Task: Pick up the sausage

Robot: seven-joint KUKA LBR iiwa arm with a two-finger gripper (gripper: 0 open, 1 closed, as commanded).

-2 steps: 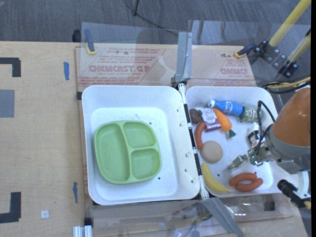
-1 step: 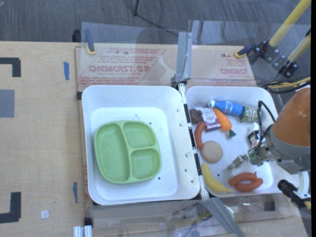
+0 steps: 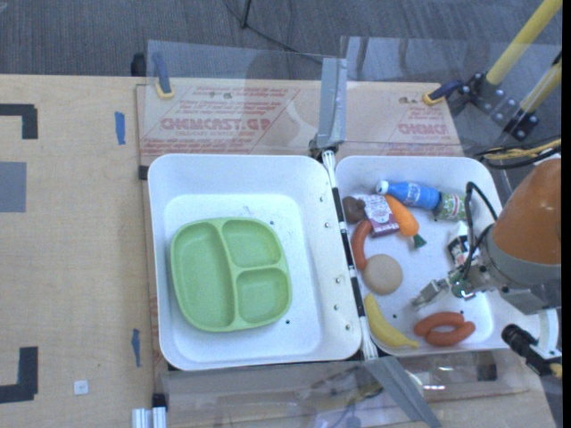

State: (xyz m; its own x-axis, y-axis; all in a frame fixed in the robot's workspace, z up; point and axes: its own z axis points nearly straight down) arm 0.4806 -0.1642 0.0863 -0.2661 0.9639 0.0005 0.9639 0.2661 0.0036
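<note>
A: Right, camera view, looking down on both bins. The sausage (image 3: 444, 328) lies in the right bin (image 3: 406, 166), down by its near right corner, long axis running left to right, a touch bowed.

B: And the hand (image 3: 439, 288)?

A: Just above the sausage in the picture, a little to its left, hanging off the arm (image 3: 526, 226) that comes in from the right. It looks like it sits over the bin floor, apart from the sausage. Whether it's spread or closed, I cannot tell; it's too small and dark.

B: So the move?

A: My guess: a short shift toward the near edge, then straight down across the short width of the sausage.

B: Anything crowding it?

A: A banana (image 3: 385, 324) just beside it on the left, an egg (image 3: 383, 273) above that. There's a second sausage-like piece (image 3: 359, 242) along the left wall, plus a carrot (image 3: 406, 217), a bottle (image 3: 412, 193) and a small packet (image 3: 378, 212) further back.

B: Left bin (image 3: 223, 169)?

A: A green divided plate (image 3: 231, 273), nothing in its compartments that I can see.
</note>
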